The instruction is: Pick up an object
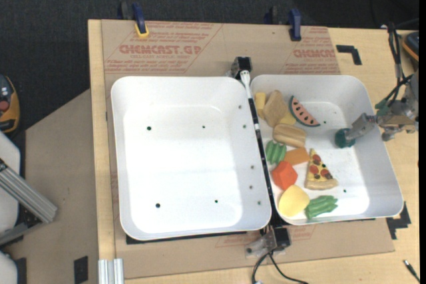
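Observation:
The right bin (376, 163) holds several toy foods along its left side: a watermelon slice (304, 112), a tan bread piece (273, 108), a bun (289, 135), a green pepper (275, 151), a red piece (285, 175), a pizza slice (320, 171), a yellow lemon (293, 201) and a green vegetable (321, 206). My gripper (346, 136) reaches in from the right over the bin's bare right half. Its dark teal tip sits low, to the right of the bun and above the pizza slice. Nothing shows in its grasp.
The left bin (133, 143) lies beside the right one, and a black clip (241, 67) sits at the top of the seam between them. Blue clamps (294, 23) hold the cardboard sheet at the back. Cables hang by the right edge (399, 63).

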### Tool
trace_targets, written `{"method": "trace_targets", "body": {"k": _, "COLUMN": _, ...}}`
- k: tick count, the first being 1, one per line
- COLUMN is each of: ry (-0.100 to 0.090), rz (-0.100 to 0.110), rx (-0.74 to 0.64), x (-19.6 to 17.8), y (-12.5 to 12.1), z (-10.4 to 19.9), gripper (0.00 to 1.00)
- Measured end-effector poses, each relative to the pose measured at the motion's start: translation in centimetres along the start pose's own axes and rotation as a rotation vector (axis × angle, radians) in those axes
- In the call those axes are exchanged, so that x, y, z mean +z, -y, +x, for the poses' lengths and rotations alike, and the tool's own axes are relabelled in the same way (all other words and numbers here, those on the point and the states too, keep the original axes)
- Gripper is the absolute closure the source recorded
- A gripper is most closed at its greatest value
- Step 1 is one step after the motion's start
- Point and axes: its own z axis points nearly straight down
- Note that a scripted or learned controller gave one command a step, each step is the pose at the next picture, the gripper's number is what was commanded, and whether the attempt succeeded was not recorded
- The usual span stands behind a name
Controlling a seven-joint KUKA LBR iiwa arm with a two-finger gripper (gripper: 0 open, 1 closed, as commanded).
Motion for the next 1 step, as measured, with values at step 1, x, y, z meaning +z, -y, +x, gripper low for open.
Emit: {"method": "trace_targets", "body": {"k": 1, "ry": -0.012, "rz": 0.000, "rx": -0.006, "x": 10.79, "y": 1.47, "z": -0.12, "gripper": 0.00}}
